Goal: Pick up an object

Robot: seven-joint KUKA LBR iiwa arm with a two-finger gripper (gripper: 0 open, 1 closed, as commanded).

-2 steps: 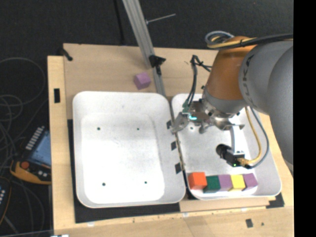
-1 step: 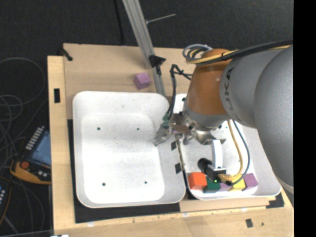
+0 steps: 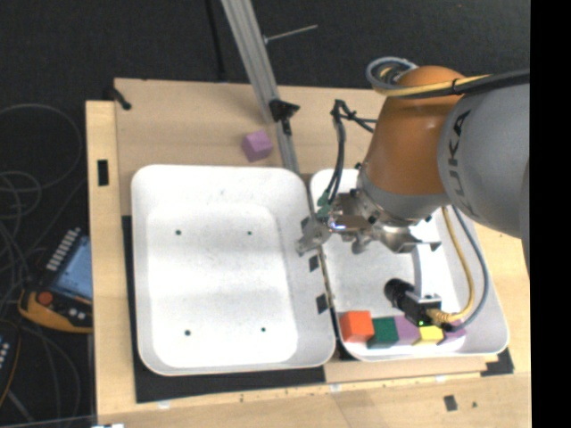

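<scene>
Gripper (image 3: 343,226), its state impossible to tell, hangs over the right bin (image 3: 486,333), above an orange block (image 3: 358,325).

A tan wooden bench (image 3: 205,123) sits on dark carpet. The left white bin (image 3: 223,270) lies on it, showing only a few small dark dots on its floor. A grey metal pole (image 3: 254,61) slants up from the bench's middle toward the top edge. Off the bench's left side, thin cables (image 3: 36,185) loop across the floor, and a handheld control pendant (image 3: 67,279) with an orange edge lies among them.
</scene>
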